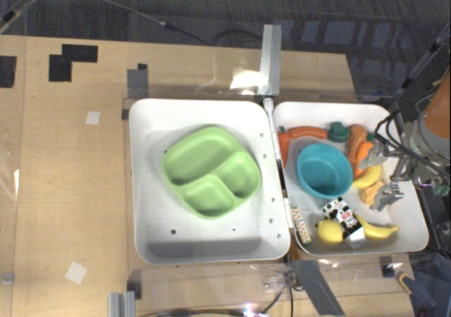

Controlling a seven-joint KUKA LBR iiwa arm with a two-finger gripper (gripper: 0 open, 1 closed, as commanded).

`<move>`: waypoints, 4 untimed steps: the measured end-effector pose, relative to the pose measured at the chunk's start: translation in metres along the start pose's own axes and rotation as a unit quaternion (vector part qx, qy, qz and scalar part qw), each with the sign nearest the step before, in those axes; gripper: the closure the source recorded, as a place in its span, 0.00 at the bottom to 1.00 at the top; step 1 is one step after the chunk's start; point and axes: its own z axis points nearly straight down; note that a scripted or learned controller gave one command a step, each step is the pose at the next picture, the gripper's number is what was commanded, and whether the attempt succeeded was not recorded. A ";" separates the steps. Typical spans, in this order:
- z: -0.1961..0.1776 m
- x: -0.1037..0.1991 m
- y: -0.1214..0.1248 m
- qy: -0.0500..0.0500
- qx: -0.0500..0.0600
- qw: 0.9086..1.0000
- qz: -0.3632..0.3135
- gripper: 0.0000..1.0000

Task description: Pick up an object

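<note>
Gripper [390, 192] is hanging over the right bin [416, 238], near its right edge, about mid-way btwn back and front walls; fingers look parted w/ nothing btwn them, so it's released and holding no object, though the tips are small and a bit blurred. Judging by that, the approach/reach step is the one going on, grasp not yet made. Right bin is holding a clutter: teal bowl [324, 171] near the centre, orange carrot [303, 132] lying along the back edge w/ a green top piece [339, 130] beside it, a second orange veg [359, 141] by the back-right, a yellow banana piece [368, 179] just beside the bowl's right side and closest to the gripper, another banana [380, 231] by the front-right corner, a lemon [330, 231] and a black-white block [341, 213] near the front edge. Likeliest target, I'm guessing, is the banana piece next to the bowl: its long axis is running diagonal, from front-left up toward back-right, upper tip pointing at the bin's back-right corner. Next move is probably calling for lowering straight down, jaws set across that axis, w/o bumping the bowl rim. Left bin [148, 238] is carrying a green divided tray [211, 171], sitting askew near its centre
</note>
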 end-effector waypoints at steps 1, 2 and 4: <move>0.103 0.002 -0.011 -0.004 0.001 1.000 -0.030 0.00; 0.110 -0.004 0.029 -0.007 0.002 0.999 -0.044 0.00; 0.109 0.016 0.068 -0.012 0.004 0.999 -0.038 0.00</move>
